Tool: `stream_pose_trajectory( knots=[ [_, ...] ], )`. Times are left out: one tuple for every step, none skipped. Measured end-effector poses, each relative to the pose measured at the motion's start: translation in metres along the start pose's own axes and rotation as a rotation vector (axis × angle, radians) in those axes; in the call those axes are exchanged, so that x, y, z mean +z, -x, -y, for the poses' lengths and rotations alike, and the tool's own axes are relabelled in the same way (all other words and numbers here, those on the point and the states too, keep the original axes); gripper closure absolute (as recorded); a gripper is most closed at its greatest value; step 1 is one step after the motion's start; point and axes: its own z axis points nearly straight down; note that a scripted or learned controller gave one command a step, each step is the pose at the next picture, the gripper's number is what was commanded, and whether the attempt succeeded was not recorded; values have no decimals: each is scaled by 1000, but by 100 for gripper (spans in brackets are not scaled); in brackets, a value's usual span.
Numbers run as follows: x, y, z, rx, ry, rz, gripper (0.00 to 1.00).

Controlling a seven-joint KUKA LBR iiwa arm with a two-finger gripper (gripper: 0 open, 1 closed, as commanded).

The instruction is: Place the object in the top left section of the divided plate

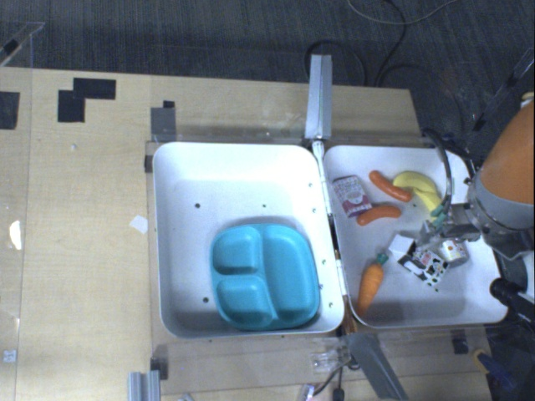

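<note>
Pale wood forms the bench [75, 249], on which two shallow white bins are set side by side, and dark carpet [209, 23] with a thin looped cable [393, 7] is seen beyond the far edge. Nearest the camera, in the left bin [180, 224], a blue divided plate [266, 276] is laid flat toward the near side; it is moulded in smooth plastic with rounded corners, two smaller sections are seen on its left and one long section on its right, and a soft shadow is cast around it on the bin floor. In the right bin [468, 303], an orange carrot [370, 281] with a green top is seen near the dividing wall. Just beside it, to the right, the gripper [430, 253] is lowered over a small white patterned packet [425, 264]; whether anything is gripped cannot be told from this slant. The grey arm with its orange band [512, 170] is brought in from the right. Farther back, two reddish sausages [378, 215] [391, 186] are laid close together, a small pink-and-white packet [351, 194] is placed to their left, and a yellow banana [420, 186] is found just beyond. A metal post [318, 98] is fixed at the far edge between the bins, and black markers [84, 97] are stuck on the bench at far left.
</note>
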Motion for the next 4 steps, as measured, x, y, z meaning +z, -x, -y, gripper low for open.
stream_pose_trajectory(
  knots=[
    [6, -3, -3, -41, -1, 0, 100],
    [20, 11, -35, -84, 0, 1, 100],
    [28, 29, -109, -143, 1, 1, 100],
    [3, 50, -115, -279, 3, 3, 100]
  ],
)
